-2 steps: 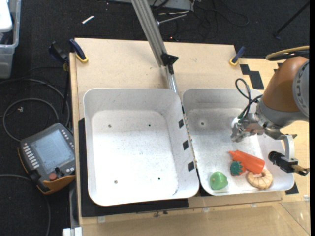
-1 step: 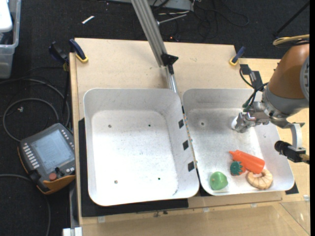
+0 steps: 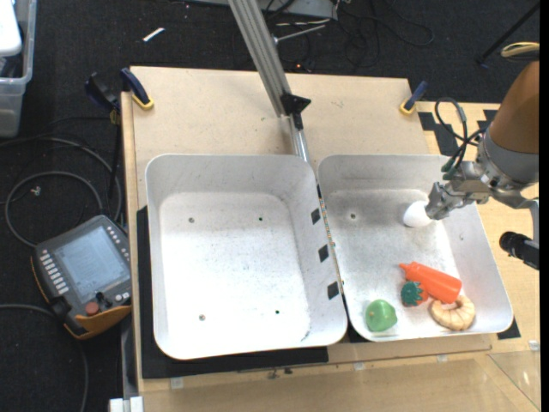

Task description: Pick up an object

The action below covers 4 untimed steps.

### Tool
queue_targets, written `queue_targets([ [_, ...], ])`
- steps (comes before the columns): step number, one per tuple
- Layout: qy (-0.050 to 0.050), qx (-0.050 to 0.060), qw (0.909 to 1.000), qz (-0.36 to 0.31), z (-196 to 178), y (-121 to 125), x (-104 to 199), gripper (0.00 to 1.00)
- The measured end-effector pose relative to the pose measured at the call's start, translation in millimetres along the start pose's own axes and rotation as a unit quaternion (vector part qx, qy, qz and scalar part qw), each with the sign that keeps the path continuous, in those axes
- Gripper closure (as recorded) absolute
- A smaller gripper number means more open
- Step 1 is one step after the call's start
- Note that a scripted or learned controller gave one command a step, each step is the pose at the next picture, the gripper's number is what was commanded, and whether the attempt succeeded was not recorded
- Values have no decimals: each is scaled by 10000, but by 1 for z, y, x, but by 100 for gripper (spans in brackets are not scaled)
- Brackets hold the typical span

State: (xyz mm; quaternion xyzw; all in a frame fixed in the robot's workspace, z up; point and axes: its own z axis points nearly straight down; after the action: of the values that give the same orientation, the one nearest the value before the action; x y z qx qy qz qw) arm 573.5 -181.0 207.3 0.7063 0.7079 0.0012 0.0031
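White ball (image 3: pixel 415 215) — mid right bin (image 3: pixel 360 183), floor around bare | hand (image 3: pixel 439 204) touching it — grip: cannot tell

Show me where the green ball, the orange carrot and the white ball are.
green ball (image 3: pixel 381 315): camera view, middle of its top.
orange carrot (image 3: pixel 433 280): camera view, middle of its body.
white ball (image 3: pixel 415 215): camera view, its left side, beside the hand.

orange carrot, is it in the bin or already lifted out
In the bin: the carrot lies on the right bin's floor, apart from the gripper.
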Motion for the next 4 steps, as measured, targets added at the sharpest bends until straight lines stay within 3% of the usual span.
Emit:
queue_targets([
  [2,2,1,10000,-7,-83,-1,5,100],
  [4,22,43,10000,-31,-52,26,122,100],
])
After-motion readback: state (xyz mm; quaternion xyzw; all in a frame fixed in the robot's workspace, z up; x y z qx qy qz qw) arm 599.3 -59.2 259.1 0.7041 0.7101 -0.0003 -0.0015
